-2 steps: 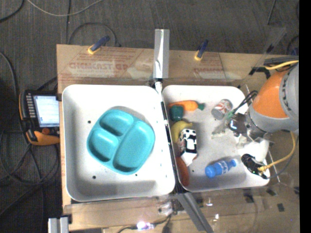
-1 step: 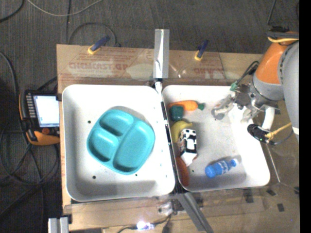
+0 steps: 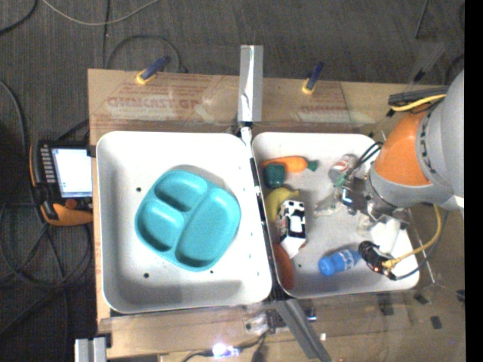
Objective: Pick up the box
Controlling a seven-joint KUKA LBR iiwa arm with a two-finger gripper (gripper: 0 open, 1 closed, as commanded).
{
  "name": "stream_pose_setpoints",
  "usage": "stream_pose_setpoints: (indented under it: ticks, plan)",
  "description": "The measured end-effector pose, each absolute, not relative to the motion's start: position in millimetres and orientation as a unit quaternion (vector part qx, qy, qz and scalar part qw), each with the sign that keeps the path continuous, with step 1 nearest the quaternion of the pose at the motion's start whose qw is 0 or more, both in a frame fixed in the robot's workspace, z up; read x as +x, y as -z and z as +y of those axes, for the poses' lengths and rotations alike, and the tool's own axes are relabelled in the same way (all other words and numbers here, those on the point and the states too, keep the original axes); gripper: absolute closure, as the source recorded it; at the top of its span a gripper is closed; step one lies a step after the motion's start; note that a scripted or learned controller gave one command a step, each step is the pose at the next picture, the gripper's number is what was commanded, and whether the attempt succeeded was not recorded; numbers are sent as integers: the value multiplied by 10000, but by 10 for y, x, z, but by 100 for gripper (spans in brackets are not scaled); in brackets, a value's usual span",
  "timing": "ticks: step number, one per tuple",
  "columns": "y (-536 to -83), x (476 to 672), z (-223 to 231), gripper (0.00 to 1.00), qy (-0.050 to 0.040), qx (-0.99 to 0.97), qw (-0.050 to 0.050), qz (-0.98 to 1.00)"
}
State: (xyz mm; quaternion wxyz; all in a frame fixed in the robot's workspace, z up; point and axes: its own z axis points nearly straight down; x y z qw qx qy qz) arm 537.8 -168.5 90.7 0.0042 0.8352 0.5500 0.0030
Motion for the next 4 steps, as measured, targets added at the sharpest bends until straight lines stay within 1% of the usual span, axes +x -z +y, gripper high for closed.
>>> stream_pose_setpoints:
  ticks: [1,2,3,4]
  plan:
    - [-1251,5601,-2022,0,13,7723,-7,6353]
    - [-921,6254,-2017,0,-36,8205,-20,5716]
    - [-998,6242,-2018,100,7,8196,-29,5730]
    - [-1001,6247,-2017,0,3,8194,-19,5732]
